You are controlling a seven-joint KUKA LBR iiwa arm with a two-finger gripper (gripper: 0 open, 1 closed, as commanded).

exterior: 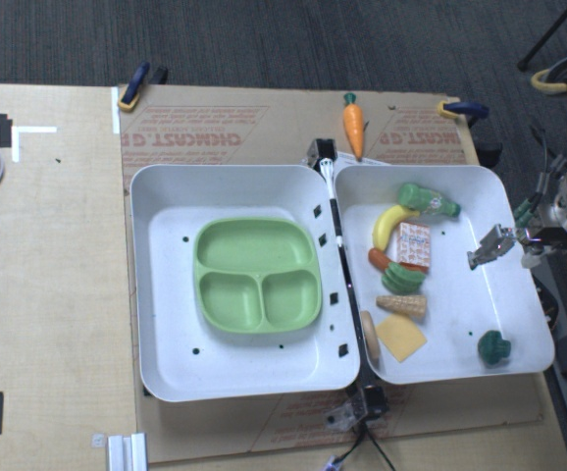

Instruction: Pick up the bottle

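Over the right bin: pincer (488, 247) hangs at the bin's right side, well apart from the bottle; how far it is open I cannot tell, and nothing shows between its fingers

Task thing: green bottle (427, 201) lies on its side at the far end of the right bin (519, 292), just behind the banana (390, 225)

Right bin contents: red-and-white carton (414, 245) just nearer than the bottle, beside the banana; orange-red piece (379, 259) and green ridged toy (402, 278) nearer again; tan roll (402, 305) and yellow cheese wedge (401, 338) nearest the front; small green toy (494, 347) alone at the front right corner, well apart from the bottle

Left bin contents: left bin (156, 292) holds one green three-part tray (258, 275), with nothing in its parts

Outside bins: toy carrot (352, 126) on the counter (48, 292), behind the bottle

Risk 1: banana and carton crowd the bottle's near side; a finger could land on either and the wrong thing gets pinched or shoved

Risk 2: bottle is round and lying down, so a grip off its middle would likely roll it toward the far wall

Risk 3: bottle sits near the wall; a steep descent there may strike the rim
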